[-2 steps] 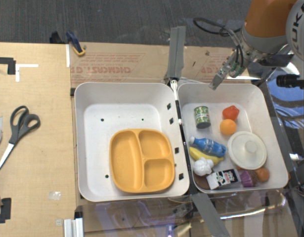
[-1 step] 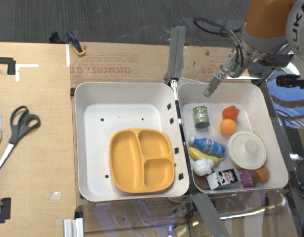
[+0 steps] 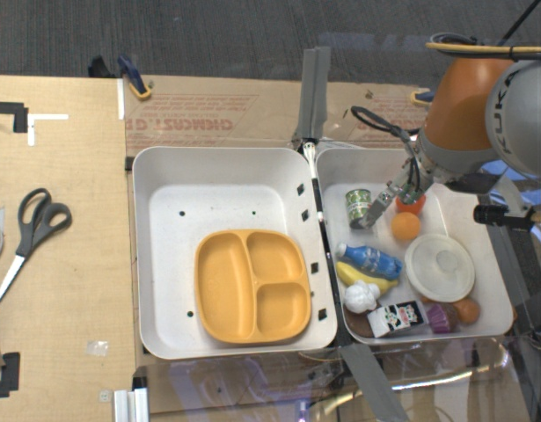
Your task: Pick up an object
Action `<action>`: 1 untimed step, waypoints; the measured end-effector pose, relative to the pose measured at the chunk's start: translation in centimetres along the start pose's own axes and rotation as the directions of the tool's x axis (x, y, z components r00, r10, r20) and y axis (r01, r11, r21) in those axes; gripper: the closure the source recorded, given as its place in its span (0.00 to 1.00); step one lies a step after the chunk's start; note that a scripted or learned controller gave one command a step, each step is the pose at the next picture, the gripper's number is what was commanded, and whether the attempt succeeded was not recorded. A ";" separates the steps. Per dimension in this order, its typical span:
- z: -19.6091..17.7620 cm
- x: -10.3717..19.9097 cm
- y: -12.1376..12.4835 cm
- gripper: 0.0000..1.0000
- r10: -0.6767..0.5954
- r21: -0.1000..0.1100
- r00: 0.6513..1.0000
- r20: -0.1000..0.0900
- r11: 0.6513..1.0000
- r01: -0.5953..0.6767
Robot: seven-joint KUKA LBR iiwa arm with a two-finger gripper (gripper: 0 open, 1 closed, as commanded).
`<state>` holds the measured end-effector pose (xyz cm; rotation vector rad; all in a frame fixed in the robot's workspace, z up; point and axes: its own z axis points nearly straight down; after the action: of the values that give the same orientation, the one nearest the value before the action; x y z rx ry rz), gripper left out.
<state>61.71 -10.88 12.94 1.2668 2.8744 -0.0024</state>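
Two white bins side by side. Near edge of right bin: small card box, purple item and brown ball, partly hidden by white lid. Mid: yellow banana, blue bottle, white figure. Further in: orange ball, green can. Gripper beside can, angled down-left from arm at right. Fingers too small to resolve; can't tell whether anything is grasped. Left bin: yellow divided tray. Scissors off left.
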 end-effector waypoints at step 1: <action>3.6 1.6 -2.9 0.00 0.164 -0.006 0.986 0.002 0.986 -0.164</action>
<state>58.50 -11.63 9.38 1.4967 2.7567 0.0042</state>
